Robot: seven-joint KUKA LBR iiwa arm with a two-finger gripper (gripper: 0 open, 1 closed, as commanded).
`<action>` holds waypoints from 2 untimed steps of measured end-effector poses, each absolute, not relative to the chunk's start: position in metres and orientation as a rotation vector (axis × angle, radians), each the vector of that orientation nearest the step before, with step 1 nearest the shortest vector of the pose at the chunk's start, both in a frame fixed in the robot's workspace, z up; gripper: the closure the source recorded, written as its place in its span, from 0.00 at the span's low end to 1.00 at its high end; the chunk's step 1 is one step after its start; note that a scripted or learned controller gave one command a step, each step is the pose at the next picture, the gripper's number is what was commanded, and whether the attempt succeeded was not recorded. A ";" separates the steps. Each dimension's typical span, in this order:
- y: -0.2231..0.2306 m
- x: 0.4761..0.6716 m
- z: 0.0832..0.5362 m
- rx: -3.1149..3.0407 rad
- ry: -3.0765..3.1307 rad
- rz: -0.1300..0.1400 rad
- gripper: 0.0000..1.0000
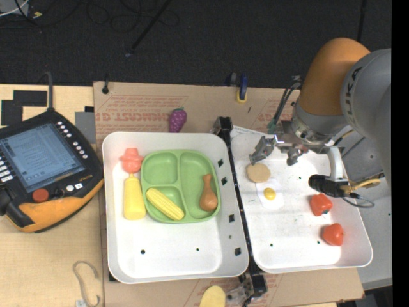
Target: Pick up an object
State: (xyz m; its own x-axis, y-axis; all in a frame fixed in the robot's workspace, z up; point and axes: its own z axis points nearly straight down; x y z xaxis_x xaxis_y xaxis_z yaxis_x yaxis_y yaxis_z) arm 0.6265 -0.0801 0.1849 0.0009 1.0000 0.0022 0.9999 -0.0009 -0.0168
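Tan cookie (pixel 259 173) lies in right bin (pixel 358 261), just below gripper (pixel 276 151) | jaws seen spread, nothing held | pick not yet made; descent, closing, lift remain.

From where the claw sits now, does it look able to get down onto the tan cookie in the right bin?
Probably yes. The claw hangs just above and right of the cookie, which lies flat on the bin floor with bare space around it; the fried egg sits apart below.
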 end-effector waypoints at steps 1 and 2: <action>-0.080 0.629 0.194 -2.218 -2.220 0.002 0.00; -0.086 0.624 0.145 -2.217 -2.218 0.008 0.00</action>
